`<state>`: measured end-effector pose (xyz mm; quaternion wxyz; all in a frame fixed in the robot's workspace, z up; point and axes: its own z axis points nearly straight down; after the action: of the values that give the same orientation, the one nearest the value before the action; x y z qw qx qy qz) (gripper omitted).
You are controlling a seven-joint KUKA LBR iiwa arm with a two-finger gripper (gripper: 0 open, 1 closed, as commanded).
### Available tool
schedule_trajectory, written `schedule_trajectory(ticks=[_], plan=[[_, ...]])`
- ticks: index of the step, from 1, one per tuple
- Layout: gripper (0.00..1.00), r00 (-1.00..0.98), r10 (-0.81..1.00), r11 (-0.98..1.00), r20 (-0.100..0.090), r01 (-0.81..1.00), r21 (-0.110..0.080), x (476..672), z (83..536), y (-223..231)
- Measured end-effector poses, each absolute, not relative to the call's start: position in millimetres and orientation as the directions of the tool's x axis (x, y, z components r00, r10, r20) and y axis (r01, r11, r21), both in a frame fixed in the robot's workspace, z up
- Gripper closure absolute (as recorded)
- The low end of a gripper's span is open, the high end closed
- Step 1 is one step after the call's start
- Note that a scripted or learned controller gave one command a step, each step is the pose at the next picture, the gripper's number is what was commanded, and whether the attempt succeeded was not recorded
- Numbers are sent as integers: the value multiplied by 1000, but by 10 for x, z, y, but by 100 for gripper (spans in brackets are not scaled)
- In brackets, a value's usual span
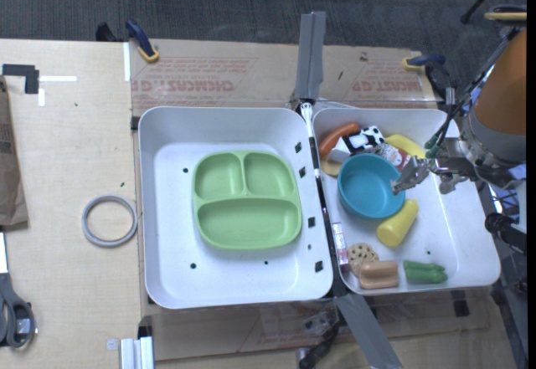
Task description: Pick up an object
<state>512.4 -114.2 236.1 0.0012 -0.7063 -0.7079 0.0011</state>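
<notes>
Metal fingers of the hand (408, 177) are seen at the right rim of the round blue plastic bowl (369, 185), which sits near the middle of the right white bin (469, 233); whether they are parted or closed cannot be told. Just beside the bowl lies a yellow plastic cylinder (397, 223). The bowl is judged light, stiff and smooth; its thin rim is best pinched. In the left white bin (159, 217) a green divided plate (247, 200) is centred.
</notes>
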Motion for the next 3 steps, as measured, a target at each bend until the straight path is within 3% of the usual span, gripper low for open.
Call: schedule_trajectory(ticks=[1,2,3], plan=[[0,-35,999,35,0,999,-5,6029,1225,-1433],[0,-13,1000,13,-1,1000,-1,6153,915,-1879],[0,-529,849,529,11,849,-22,6429,914,-1791]])
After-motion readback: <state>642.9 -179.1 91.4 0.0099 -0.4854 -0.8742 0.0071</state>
